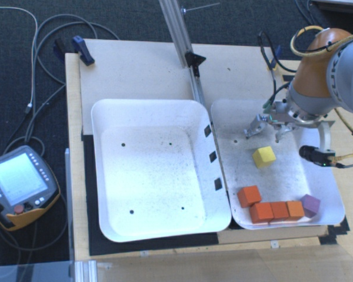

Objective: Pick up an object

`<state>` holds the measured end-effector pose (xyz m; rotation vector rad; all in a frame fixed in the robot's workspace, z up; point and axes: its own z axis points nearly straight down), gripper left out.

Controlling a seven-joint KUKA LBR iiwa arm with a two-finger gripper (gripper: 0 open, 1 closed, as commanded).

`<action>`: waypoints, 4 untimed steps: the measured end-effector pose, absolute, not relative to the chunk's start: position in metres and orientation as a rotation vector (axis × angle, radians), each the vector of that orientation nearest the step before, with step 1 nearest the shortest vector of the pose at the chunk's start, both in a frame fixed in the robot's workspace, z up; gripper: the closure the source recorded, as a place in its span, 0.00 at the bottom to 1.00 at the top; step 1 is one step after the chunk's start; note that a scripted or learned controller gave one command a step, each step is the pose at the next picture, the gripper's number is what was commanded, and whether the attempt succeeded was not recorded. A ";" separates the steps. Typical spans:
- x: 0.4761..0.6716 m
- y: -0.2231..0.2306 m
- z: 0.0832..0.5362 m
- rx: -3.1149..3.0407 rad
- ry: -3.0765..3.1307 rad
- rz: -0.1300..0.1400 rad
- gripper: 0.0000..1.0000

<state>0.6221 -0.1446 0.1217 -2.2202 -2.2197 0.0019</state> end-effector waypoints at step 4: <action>0.550 -0.084 0.110 -2.220 -2.220 -0.003 1.00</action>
